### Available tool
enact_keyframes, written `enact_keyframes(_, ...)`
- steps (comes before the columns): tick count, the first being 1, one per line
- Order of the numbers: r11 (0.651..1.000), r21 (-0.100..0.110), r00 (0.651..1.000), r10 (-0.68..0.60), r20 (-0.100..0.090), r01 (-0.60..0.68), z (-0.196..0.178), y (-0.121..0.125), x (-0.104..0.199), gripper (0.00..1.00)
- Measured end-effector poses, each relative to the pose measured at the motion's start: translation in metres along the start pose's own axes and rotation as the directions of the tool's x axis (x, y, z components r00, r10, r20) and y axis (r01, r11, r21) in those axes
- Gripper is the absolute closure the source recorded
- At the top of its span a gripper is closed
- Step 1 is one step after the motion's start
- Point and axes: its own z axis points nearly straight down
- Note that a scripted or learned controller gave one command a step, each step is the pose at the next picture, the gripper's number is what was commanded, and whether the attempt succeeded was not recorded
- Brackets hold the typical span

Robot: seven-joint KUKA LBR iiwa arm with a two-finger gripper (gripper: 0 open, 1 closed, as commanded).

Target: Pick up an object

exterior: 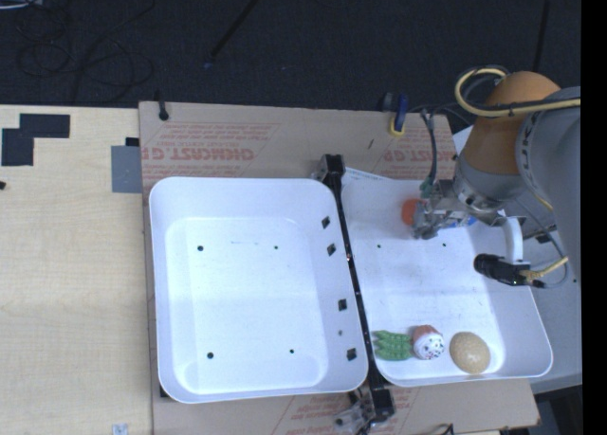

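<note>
Over on the left the counter (66,281) is pale wood, with a few dark rectangular patches stuck near its far edge, and behind it the floor (285,26) is dark carpet with thin cables trailing across it. A brown cardboard sheet (247,135) printed with red lettering lies under both bins. The left bin (171,206) is a shallow white tray with small dark holes dotted over its bottom. A black strip (346,262) runs between it and the right bin (531,348), whose near edge holds three things in a row: a green leafy piece (390,345), just beside it a small white object with red spots (428,343), and then a tan, egg-shaped object (469,352). Farther back in that bin, an orange object (410,211) sits right at the pincer (429,225); whether the pincer is open, closed or gripping it I cannot tell from here. The arm (507,139) comes in from the right, grey with an orange band, with yellow cable looped over its top.
</note>
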Motion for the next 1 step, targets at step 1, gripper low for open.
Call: enact_keyframes(1, 1.000, 0.002, 1.000, 0.002, -0.001, -0.002, -0.0097, -0.0006, -0.0012, 1.00)
